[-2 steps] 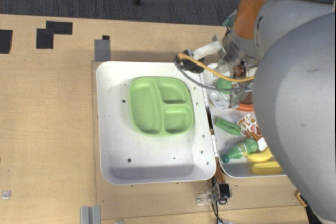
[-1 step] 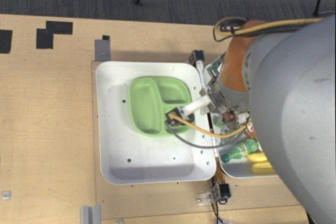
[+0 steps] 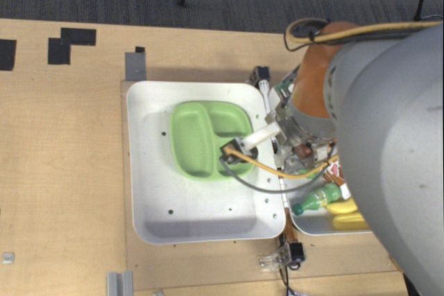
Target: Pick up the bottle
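Left bin (image 3: 149, 218): divided tray (image 3: 194, 142) in it, right of centre, nearer rear wall. Right bin (image 3: 305, 227): bottle (image 3: 316, 199) lying by left wall, cap toward front-left corner; two oblong items (image 3: 350, 221) just right of bottle.

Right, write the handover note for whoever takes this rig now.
Gripper: hangs over the divide between the two bins; open or shut cannot be told.
Green bottle: lies on its side in the view's right bin, near its left wall, beside a yellow item.
Other bin: holds a green divided tray.
Done: nothing; the bottle is not lifted.
Left: line up on the bottle, grasp it, lift it.
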You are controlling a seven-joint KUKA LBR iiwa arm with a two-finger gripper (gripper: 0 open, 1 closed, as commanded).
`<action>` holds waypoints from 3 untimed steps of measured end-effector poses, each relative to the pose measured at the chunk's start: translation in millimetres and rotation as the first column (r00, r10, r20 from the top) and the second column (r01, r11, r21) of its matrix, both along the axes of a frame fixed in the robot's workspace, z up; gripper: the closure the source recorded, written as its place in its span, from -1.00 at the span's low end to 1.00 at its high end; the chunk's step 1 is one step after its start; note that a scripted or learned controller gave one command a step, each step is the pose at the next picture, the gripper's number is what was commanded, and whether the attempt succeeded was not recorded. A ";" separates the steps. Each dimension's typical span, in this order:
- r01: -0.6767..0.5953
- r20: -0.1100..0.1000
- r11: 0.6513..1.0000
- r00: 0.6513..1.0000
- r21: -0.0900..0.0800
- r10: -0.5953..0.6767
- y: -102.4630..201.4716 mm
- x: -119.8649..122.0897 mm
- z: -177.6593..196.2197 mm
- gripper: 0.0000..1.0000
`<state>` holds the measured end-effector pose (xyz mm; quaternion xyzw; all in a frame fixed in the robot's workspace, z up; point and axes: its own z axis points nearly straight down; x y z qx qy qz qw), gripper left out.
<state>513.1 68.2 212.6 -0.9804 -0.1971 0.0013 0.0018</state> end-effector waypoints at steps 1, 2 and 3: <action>-0.007 0.003 1.000 1.000 -0.001 0.007 88.2 -13.8 28.3 1.00; 0.193 0.002 0.981 0.981 -0.002 -0.193 107.2 -26.7 -28.5 1.00; 0.184 0.006 0.983 0.983 -0.002 -0.184 58.8 -25.7 121.1 1.00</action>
